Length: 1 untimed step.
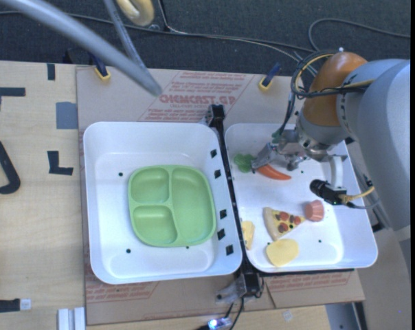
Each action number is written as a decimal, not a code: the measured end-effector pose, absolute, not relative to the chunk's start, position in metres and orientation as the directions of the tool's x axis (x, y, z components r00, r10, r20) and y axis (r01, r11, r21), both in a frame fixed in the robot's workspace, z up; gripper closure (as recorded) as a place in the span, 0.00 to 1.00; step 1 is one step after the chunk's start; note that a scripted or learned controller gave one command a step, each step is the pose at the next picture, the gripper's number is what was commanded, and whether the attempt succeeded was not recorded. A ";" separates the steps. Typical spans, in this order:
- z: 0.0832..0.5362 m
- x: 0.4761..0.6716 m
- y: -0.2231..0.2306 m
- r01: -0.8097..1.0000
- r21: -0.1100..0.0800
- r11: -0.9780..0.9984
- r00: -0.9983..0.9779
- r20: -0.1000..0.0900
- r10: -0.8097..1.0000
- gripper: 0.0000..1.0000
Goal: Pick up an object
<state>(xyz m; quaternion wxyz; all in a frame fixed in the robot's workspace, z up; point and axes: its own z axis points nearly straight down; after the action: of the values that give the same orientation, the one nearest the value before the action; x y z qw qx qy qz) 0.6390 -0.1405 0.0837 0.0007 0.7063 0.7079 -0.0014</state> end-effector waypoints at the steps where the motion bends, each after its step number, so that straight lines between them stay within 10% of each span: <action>1: 0.096 0.640 -0.140 1.000 0.003 0.003 -0.003 -0.003 1.000 1.00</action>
<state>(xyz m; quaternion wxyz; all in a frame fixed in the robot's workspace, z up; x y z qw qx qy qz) 0.6401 -0.1397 0.0960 0.0020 0.7059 0.7083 -0.0001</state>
